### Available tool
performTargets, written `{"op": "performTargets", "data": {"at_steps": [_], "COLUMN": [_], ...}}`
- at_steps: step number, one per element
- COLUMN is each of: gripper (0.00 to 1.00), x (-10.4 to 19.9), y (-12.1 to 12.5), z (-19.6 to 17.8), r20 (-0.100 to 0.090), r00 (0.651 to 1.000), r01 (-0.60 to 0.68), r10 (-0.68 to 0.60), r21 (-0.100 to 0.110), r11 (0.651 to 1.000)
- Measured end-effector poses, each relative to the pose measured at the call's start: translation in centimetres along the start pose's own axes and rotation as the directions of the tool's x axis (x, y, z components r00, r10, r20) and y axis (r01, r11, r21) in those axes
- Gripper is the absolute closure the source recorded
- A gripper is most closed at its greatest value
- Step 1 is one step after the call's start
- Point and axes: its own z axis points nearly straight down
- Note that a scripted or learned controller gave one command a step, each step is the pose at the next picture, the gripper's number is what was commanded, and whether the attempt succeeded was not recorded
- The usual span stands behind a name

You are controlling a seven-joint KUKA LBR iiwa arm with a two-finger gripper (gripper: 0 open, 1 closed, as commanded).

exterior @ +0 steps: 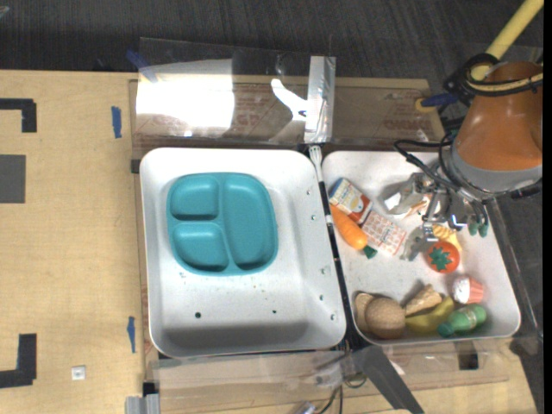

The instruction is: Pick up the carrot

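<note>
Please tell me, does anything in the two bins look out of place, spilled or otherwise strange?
Nothing looks spilled or broken. The carrot lies slanted against the left wall of the right bin, partly overlapping a small printed packet. The teal plate sits flat in the left bin.

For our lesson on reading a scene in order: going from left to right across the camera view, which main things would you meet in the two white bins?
Teal divided plate → carrot → claw, above the right bin.
</note>
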Motion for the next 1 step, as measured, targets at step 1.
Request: {"op": "performTargets", "data": {"at_steps": [1], "gripper": [0.00], "x": [0.51], "y": [2.68], "z": [5.35], "r20": [0.000], "r00": [0.996], "r01": [0.086], "r10": [-0.086], "r21": [-0.001], "r11": [0.996]}}
